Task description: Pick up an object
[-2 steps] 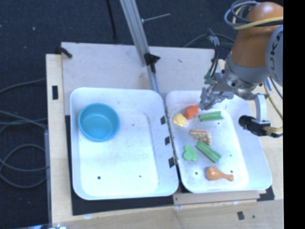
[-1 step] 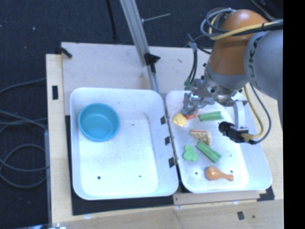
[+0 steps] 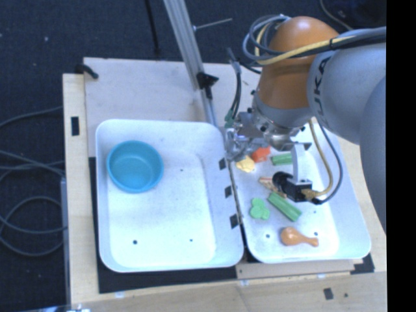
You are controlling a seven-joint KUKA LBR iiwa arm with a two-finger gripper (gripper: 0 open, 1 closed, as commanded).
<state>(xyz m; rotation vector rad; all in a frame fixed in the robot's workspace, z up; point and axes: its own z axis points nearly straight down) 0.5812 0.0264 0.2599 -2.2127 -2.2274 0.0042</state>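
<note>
My gripper (image 3: 235, 145) hangs under the orange-banded wrist, low over the far left part of the right bin (image 3: 344, 239). Just beside it lie a small yellow piece (image 3: 246, 166) and an orange-red piece (image 3: 260, 153). A short green block (image 3: 281, 159) rests a little to their right. Nearer the front sit a green clover-shaped piece (image 3: 259, 208), a long green stick (image 3: 285, 207) and an orange pear-shaped toy (image 3: 298, 237). I see nothing held in the gripper.
A blue bowl (image 3: 134, 165) stands in the far left corner of the left bin (image 3: 162, 239). The ridge between the bins runs right below the gripper. A slanted metal pole (image 3: 185, 44) rises behind the bins.
</note>
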